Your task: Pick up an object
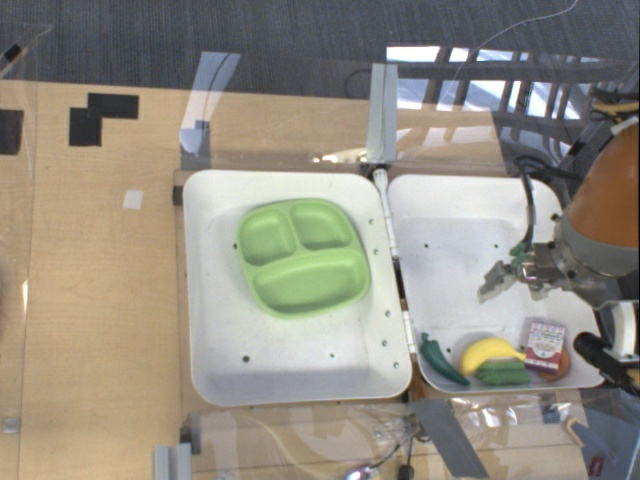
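My gripper reaches in from the right over the right bin, at its middle right, with nothing visibly held. Below it, along that bin's near edge, lies a cluster of objects. A dark green vegetable is on the left, with a yellow banana beside it. A green block sits just in front of the banana. A small red and white box rests at the right on a reddish item. The gripper hangs apart from all of them, roughly above the banana.
The left bin holds a light green divided plate in its upper middle. A metal divider separates the bins. The grey and orange arm covers the right bin's right side. Cables run behind it.
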Controlling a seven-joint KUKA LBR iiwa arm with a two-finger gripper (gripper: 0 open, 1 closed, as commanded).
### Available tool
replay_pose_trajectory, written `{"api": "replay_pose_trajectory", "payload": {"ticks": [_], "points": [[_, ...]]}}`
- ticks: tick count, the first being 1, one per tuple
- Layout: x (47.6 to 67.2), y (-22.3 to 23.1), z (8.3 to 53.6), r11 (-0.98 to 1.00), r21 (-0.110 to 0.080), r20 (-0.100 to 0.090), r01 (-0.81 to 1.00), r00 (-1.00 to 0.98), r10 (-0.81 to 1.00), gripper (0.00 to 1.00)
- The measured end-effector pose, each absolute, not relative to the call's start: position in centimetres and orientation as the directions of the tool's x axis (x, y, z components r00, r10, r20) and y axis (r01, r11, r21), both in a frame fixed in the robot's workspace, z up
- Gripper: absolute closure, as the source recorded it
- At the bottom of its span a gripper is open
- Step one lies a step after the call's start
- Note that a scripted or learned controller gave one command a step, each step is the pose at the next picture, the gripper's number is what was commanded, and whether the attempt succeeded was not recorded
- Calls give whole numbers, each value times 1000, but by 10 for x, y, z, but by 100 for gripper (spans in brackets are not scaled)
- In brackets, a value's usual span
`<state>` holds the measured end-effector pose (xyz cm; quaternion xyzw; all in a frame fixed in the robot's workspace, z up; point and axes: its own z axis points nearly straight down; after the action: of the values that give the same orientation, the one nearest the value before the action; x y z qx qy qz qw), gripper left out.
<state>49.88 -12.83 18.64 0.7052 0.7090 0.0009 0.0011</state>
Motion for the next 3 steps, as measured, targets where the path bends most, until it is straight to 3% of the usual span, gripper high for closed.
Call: {"api": "replay_pose_trajectory", "payload": {"ticks": [1, 2, 3], "points": [[497, -99, 93, 206, 16, -6, 979, -205, 979, 0], [491, -74, 303, 475, 8, -5, 880, -475, 880, 0], [499, -62, 184, 612, 3, -2, 791, -612, 791, 0]]}}
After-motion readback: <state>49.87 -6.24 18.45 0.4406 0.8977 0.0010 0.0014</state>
